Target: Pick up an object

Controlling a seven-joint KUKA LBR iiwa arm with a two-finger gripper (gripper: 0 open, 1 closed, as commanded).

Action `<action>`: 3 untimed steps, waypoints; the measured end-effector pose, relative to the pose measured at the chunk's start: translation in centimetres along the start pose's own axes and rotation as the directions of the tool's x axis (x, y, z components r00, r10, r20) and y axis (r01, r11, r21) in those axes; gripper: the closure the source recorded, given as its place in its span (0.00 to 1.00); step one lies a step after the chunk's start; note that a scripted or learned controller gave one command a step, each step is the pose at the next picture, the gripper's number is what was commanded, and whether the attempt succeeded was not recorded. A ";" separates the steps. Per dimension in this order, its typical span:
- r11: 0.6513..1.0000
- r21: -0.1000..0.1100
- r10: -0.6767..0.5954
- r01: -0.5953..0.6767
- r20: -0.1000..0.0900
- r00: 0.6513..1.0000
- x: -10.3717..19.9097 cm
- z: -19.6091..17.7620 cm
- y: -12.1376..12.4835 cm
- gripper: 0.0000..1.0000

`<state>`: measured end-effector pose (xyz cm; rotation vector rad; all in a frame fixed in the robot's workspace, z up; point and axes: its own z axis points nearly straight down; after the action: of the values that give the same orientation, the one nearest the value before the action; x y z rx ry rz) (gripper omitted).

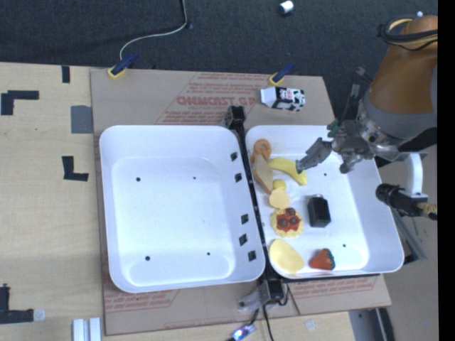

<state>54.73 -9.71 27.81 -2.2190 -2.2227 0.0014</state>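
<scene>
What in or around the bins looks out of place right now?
One oddity: a small black-and-white cow-patterned item lies on the cardboard beyond the right bin, outside both bins. The other items sit inside the right bin, crowded along its left side.

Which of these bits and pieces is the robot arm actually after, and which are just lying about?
For the job:
gripper
right bin with banana, black block, strawberry, small tart, yellow lemon-like piece

Lying about:
left bin
cow-patterned item on the cardboard
cable
</scene>
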 end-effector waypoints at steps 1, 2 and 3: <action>1.000 0.016 0.005 -0.005 -0.003 1.000 -2.0 15.5 -5.4 0.00; 1.000 -0.014 0.002 -0.001 0.003 1.000 -0.5 17.6 -2.9 0.00; 1.000 -0.016 0.000 0.000 0.003 1.000 -0.4 16.7 -2.9 1.00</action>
<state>51.83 -10.10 11.10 -2.2288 -2.2323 -0.0127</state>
